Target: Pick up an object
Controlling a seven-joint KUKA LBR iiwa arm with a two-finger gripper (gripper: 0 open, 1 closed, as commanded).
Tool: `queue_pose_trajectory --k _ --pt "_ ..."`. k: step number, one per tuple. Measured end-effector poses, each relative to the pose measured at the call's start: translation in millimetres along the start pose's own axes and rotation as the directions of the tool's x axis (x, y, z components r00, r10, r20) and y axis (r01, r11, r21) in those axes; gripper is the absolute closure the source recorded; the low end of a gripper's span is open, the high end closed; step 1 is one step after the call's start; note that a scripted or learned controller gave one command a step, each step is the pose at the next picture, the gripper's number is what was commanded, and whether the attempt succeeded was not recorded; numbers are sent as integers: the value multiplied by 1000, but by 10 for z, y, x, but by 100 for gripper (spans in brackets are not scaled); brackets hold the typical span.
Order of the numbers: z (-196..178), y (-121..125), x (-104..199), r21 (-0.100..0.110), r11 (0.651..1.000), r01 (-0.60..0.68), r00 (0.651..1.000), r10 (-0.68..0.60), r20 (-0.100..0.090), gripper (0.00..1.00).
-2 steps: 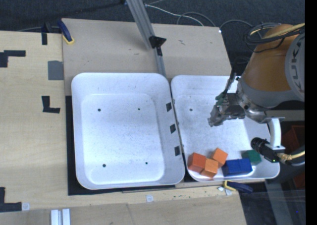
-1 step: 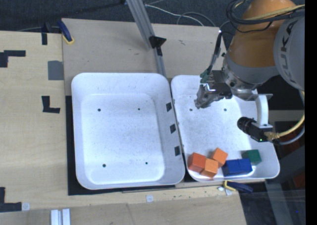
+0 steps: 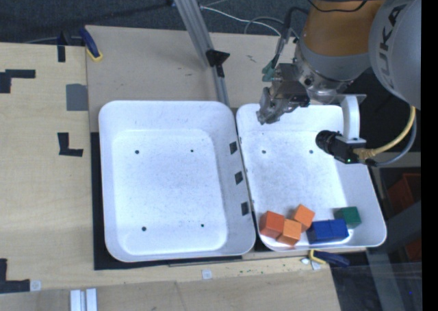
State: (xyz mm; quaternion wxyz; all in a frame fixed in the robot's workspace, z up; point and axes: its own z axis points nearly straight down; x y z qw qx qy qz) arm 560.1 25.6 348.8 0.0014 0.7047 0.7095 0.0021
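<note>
Five blocks (image 3: 306, 225) at near edge of right bin (image 3: 287, 166); gripper (image 3: 265, 116) above far edge, finger state unclear.

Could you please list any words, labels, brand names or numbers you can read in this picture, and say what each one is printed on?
"KU": dark letters cut off at the picture's edge, on the grey arm, partly in view.
No lettering can be read on the blocks, either white bin, or the bench; the black tape marks on the bench are shapes, not text.
</note>
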Motion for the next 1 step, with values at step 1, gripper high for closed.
queue_pose_trajectory --k 1 --pt "-701 95 381 -2 1000 0 1000 0 -1 100"
